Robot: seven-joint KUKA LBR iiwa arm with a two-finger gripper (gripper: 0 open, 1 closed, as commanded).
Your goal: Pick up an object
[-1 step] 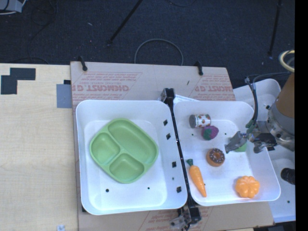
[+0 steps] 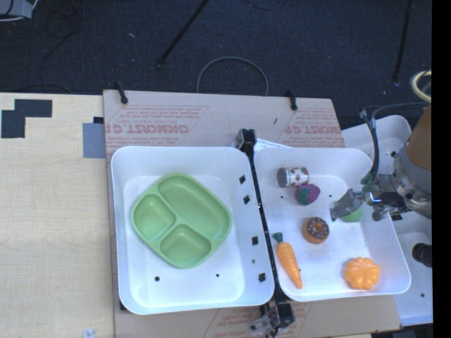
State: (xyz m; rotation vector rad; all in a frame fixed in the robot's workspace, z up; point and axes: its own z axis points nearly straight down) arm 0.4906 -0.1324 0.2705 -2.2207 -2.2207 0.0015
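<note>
The right bin (image 2: pixel 384 255) holds several toys: a small can (image 2: pixel 292 177) lying on its side, a purple and green fruit (image 2: pixel 306 193), a chocolate donut (image 2: pixel 316 229), a carrot (image 2: pixel 289 259) and an orange pumpkin (image 2: pixel 362 273). My gripper (image 2: pixel 347 206) reaches in from the right and sits low over the bin's right side. A small green object (image 2: pixel 354 216) lies right under its tip, mostly hidden by it. I cannot tell whether the gripper touches that object.
The left bin (image 2: pixel 127 273) holds a green divided plate (image 2: pixel 182 219). A black divider (image 2: pixel 257 217) runs between the two bins. Cables and the arm's wrist (image 2: pixel 416 182) crowd the right bin's right rim.
</note>
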